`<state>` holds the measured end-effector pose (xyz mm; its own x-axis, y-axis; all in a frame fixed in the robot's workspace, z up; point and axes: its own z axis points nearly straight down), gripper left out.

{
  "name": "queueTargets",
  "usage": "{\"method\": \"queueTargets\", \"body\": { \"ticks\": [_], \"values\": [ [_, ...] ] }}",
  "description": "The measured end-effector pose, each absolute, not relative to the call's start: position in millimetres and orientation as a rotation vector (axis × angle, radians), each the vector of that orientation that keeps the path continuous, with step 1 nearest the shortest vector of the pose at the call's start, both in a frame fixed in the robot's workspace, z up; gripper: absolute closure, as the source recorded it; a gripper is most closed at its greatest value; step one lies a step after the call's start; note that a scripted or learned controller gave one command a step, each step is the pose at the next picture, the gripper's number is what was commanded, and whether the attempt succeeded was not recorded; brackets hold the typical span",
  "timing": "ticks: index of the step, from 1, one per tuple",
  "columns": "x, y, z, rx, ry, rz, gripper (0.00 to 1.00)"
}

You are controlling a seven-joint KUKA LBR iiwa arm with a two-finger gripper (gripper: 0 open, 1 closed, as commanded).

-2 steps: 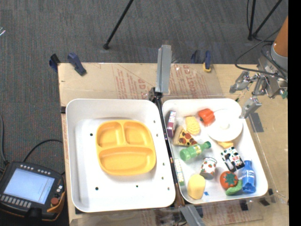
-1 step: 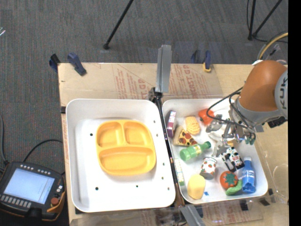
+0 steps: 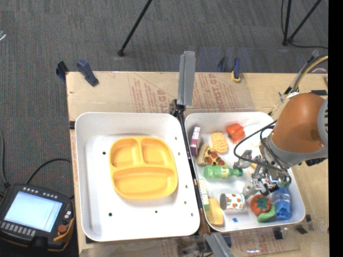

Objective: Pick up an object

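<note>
Over the right bin (image 3: pixel 298 193) we saw the arm (image 3: pixel 300 130) reach in from the right, its jaws (image 3: pixel 261 182) low among the toys, presumably because the pickable clutter sat on that side; the left bin (image 3: pixel 86 143) carried a yellow tray (image 3: pixel 143 167), lying flat. Whether the jaws were spread or pressed together we could not tell, since cables and metal parts blurred them, and we saw nothing pinched between them. We judged the likeliest target to be the can (image 3: pixel 232 201), lying on its side just left of and below the jaws. A tomato (image 3: pixel 261 204) sat just beneath them beside a blue bottle (image 3: pixel 283 204). A green bottle (image 3: pixel 222 172) lay near to their left, on its side.
</note>
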<state>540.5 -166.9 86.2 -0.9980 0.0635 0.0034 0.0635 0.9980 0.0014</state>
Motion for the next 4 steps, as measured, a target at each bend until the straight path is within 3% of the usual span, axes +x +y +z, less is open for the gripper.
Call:
{"method": "queueTargets", "body": {
  "ticks": [1, 2, 3, 4],
  "values": [
    [490.1, -127, 87, -0.247, -3.130, -0.003, 0.00],
    [589.7, -95, 88, -0.097, -3.142, -0.003, 0.00],
    [541.4, -91, 87, -0.029, -3.141, 0.001, 0.00],
    [645.4, -100, 122, 0.006, -3.150, 0.000, 0.00]
  ]
}}
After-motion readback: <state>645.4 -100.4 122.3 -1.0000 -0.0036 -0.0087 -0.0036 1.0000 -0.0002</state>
